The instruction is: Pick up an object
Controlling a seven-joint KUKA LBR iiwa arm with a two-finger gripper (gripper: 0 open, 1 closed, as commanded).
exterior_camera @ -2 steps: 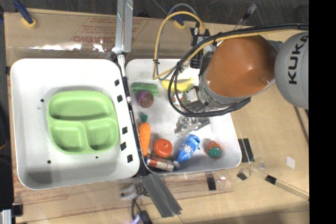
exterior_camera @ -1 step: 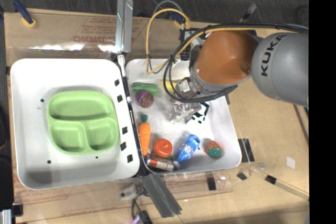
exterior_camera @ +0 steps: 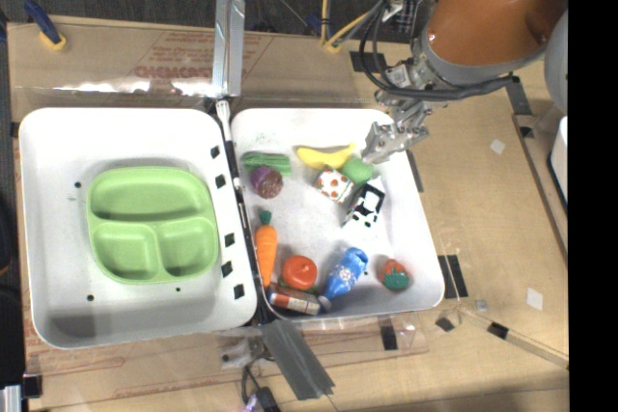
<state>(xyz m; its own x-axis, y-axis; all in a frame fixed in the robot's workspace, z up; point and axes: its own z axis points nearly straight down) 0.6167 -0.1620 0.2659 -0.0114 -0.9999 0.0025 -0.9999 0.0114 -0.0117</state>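
Two shallow white bins sit side by side on the desk (exterior_camera: 483, 236), with a brown cardboard sheet under them. The left bin (exterior_camera: 43, 207) carries a green divided tray (exterior_camera: 150, 222) with three compartments. The right bin (exterior_camera: 410, 236) carries a scatter of small toys. The arm (exterior_camera: 488, 10) comes in from the right, its orange band high over the desk, and bends down to the right bin's upper right corner.

The gripper (exterior_camera: 386, 142) hangs over that corner, just above a small green piece (exterior_camera: 357, 171). Whether the fingers are spread or pressed together cannot be told at this slant, and nothing is seen between them.

A yellow banana (exterior_camera: 323, 154) lies just left of the gripper, touching the green piece at its right end. A green flat item (exterior_camera: 265, 160) lies by the left wall, with a dark purple round toy (exterior_camera: 266, 181) just below it. A red-and-white spotted cube (exterior_camera: 331, 184) sits under the banana, and a black-and-white piece (exterior_camera: 364, 206) lies just right of it. An orange carrot (exterior_camera: 266, 246) lies upright along the left wall. A red-orange round toy (exterior_camera: 300, 271) sits near the bottom, with a blue bottle (exterior_camera: 345, 273) tilted beside it. A red and green strawberry-like toy (exterior_camera: 394, 275) rests in the lower right corner. A thin marker-like stick (exterior_camera: 294, 302) lies along the bottom wall.
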